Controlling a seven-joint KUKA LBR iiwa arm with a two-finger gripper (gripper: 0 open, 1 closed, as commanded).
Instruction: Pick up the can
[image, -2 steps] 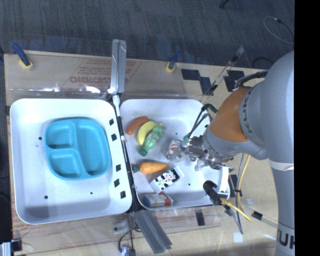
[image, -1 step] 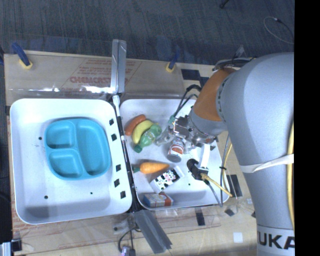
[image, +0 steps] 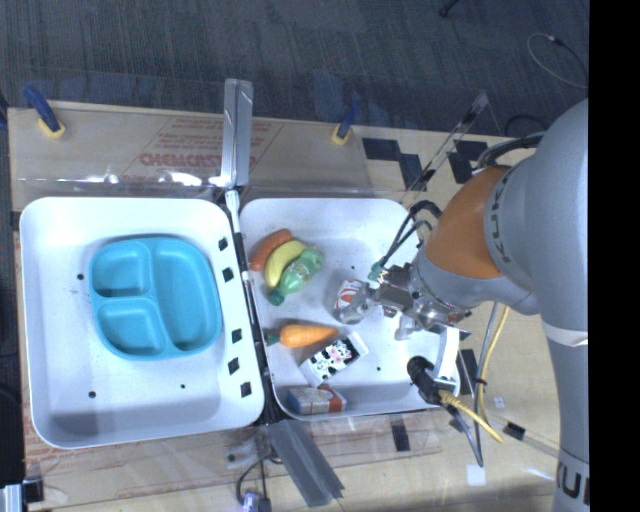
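Right bin (image: 300, 212): can (image: 349, 298), banana (image: 281, 263), carrot (image: 307, 336), card box (image: 334, 358).
Can touching jaws' tips, carrot just below-left; jaws' spread: cannot tell.

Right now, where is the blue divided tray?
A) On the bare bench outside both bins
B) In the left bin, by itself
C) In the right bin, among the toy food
B: the blue tray lies flat in the left bin, while the carrot sits in the right bin.
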